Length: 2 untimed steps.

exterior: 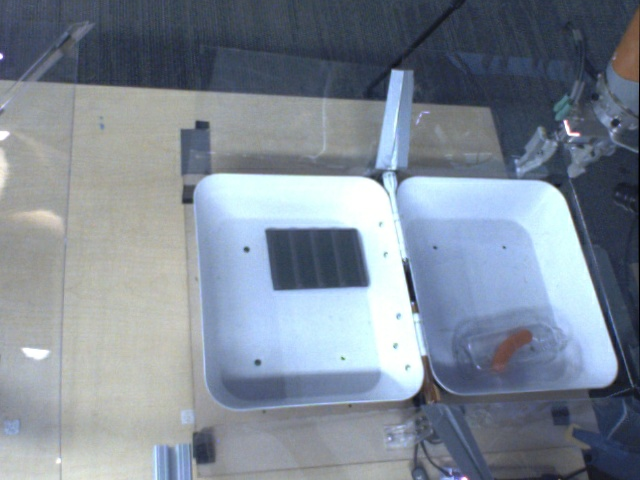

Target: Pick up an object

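Observation:
A small orange object (pixel 512 347) lies inside a clear plastic piece (pixel 545 340) near the front of the right bin (pixel 470 218). A dark grey ribbed rectangle (pixel 316 258) lies flat in the left bin (pixel 230 298). My gripper (pixel 549 165) hangs above the far right corner of the right bin, just outside its rim, well away from the orange object. Its fingers (pixel 530 154) stand apart with nothing between them.
A metal post (pixel 396 118) rises behind the seam where the two bins meet. Black brackets (pixel 197 153) sit on the wooden bench at the left bin's corners. Cables and fittings lie along the front edge (pixel 440 448).

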### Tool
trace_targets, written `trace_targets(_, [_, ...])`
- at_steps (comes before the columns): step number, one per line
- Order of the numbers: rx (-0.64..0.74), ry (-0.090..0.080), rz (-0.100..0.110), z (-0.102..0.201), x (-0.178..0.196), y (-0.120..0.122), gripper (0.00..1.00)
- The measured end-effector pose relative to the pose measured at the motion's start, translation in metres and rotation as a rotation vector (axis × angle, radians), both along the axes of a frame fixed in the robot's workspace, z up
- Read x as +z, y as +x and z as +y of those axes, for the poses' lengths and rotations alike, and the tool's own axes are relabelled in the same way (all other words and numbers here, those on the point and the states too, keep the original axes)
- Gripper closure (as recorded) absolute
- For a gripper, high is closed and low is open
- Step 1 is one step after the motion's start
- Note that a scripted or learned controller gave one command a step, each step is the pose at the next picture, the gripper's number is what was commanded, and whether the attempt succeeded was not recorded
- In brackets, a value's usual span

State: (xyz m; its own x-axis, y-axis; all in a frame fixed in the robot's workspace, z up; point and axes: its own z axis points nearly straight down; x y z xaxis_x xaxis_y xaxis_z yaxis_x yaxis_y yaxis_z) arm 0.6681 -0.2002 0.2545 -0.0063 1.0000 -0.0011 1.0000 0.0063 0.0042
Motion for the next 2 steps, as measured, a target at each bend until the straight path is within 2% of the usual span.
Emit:
trace_targets(1, [0.174, -0.001, -0.003, 0.028, -0.158, -0.056, 0.0])
trace_targets(2, [0.175, -0.003, -0.01, 0.029, -0.145, -0.054, 1.0])
